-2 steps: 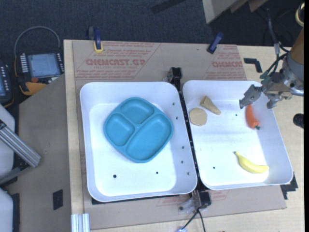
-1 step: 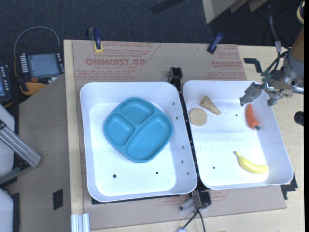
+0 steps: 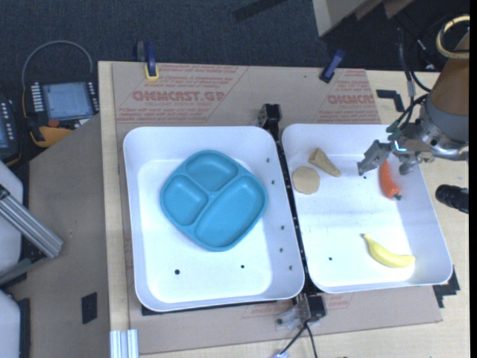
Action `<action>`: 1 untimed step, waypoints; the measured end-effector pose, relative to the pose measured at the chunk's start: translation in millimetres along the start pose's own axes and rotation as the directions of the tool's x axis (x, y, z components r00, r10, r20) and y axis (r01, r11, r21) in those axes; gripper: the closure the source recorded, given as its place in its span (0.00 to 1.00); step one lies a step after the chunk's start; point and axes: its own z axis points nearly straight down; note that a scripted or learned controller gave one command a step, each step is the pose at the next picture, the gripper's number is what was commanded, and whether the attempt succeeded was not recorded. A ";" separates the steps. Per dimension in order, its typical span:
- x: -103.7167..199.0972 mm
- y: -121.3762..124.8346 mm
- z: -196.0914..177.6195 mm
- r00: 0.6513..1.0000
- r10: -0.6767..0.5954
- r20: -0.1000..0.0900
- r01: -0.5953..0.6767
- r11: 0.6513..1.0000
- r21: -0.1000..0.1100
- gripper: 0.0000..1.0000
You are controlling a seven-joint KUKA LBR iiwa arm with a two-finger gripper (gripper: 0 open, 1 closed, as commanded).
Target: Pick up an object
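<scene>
White plastic makes up both shallow bins on my counter, which wears a sheet of printed cardboard under them. My claw hangs over the far right part of the right bin, its two dark fingers spread apart, with nothing pinched between them. One finger points toward the bin's middle, the other sits near the top end of an orange carrot. That carrot lies on the bin floor just below my claw, close to the right wall; whether a fingertip touches it I cannot tell.

Elsewhere in the same bin, a tan wedge that looks like a slice of bread or cheese lies near the far left corner, and a round beige piece, perhaps a cookie or bun, sits just beside it, nearer the left wall. A yellow banana rests toward the near right corner, well apart from the rest.

In the left bin a blue divided plate with three compartments lies turned at an angle near the middle. Black clamps sit between the bins at the far and near edges.
</scene>
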 end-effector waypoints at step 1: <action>1.4 -3.6 43.4 1.000 0.000 0.000 0.000 1.000 0.000 0.00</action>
